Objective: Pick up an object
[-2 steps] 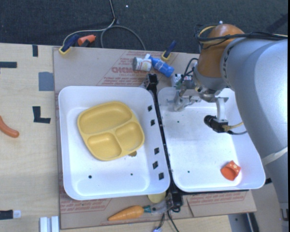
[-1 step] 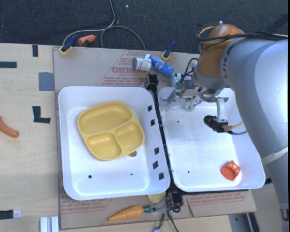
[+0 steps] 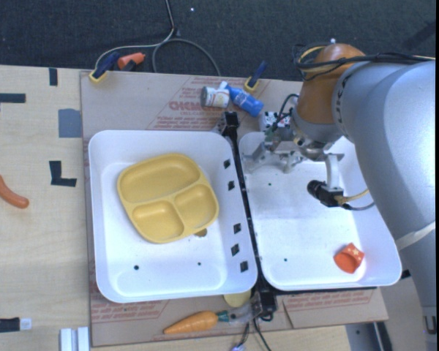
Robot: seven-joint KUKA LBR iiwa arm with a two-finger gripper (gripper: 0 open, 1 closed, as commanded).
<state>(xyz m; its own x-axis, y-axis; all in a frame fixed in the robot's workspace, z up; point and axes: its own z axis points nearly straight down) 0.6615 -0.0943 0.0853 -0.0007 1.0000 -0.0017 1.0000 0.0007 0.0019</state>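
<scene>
An orange chunky object (image 3: 349,257) lies in the right bin (image 3: 307,232), near its front right corner. A yellow divided plate (image 3: 168,196) rests tilted in the left bin (image 3: 161,276), with a small brown bit (image 3: 200,232) peeking out at its front edge. My gripper (image 3: 274,152) hangs low over the far left corner of the right bin, close to the wall between the bins. It is well away from the orange object. I see nothing held in it.
Behind the bins lie a white and blue bottle (image 3: 230,97) and a clamp (image 3: 117,61). A carrot (image 3: 194,322) sits in front of the bins. A sausage (image 3: 9,191) lies on the bench at far left. The arm's grey body (image 3: 395,137) covers the right bin's far right part.
</scene>
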